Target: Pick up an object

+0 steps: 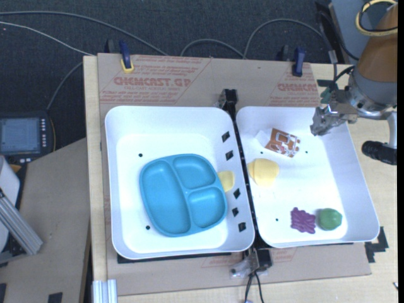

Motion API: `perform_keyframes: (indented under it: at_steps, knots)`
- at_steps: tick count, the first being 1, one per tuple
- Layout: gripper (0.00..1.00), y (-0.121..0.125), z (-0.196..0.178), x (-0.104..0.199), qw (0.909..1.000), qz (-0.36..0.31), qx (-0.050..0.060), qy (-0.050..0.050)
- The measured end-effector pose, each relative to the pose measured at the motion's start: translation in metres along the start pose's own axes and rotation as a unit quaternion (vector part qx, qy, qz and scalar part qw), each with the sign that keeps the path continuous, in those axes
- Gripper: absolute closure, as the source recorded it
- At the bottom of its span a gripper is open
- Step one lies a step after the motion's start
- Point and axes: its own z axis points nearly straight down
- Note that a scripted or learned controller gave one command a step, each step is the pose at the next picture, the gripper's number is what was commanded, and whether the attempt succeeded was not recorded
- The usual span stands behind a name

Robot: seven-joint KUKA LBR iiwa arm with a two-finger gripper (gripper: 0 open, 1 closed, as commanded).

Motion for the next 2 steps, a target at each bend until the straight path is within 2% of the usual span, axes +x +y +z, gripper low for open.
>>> perform_keyframes:
  at_steps: [1,2]
  knots:
    - [1.0,0.002,-0.035,0.0,1.0,0.0,0.001,0.0]
    - [1.0,-0.013,-0.04,0.053,1.0,-0.002,0.005,0.003]
